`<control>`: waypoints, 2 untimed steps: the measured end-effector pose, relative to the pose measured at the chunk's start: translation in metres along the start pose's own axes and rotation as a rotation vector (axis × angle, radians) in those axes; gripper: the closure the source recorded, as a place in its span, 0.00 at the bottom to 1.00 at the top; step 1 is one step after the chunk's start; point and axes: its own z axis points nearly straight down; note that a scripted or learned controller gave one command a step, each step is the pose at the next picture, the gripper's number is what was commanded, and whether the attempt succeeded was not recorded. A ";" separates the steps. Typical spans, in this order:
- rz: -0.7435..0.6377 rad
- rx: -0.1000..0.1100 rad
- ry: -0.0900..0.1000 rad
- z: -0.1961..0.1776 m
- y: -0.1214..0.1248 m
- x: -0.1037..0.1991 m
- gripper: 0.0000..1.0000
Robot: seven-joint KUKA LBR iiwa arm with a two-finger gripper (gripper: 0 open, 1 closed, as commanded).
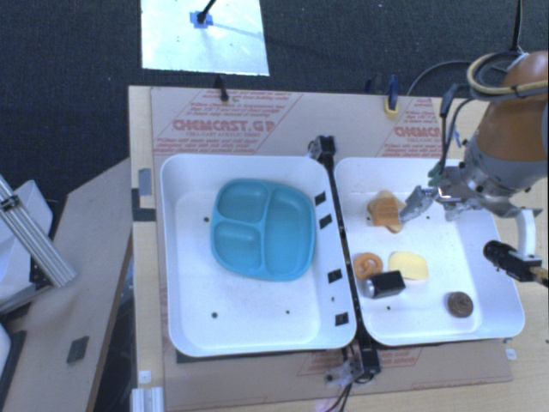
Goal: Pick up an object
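White left bin (184,256): I see one thing in it, a blue divided plate (262,230), lying flat near the middle.
Right bin (493,316): it carries all the small pieces, and I place each from the black block (388,283).
Black block: low in the bin, close to the divider.
Orange ring (368,264): touching the block's upper left corner.
Yellow piece (410,265): just beyond the block, up and right.
Tan piece (385,210): well above the block.
Brown disc (461,304): right of the block, well apart.
Gripper (419,202): just right of the tan piece, with nothing between its fingers; spread or closed, I cannot tell.
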 end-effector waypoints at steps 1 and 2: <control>-0.003 -0.014 -0.002 -0.007 0.003 0.000 0.00; -0.001 -0.011 -0.001 0.036 0.005 0.007 0.00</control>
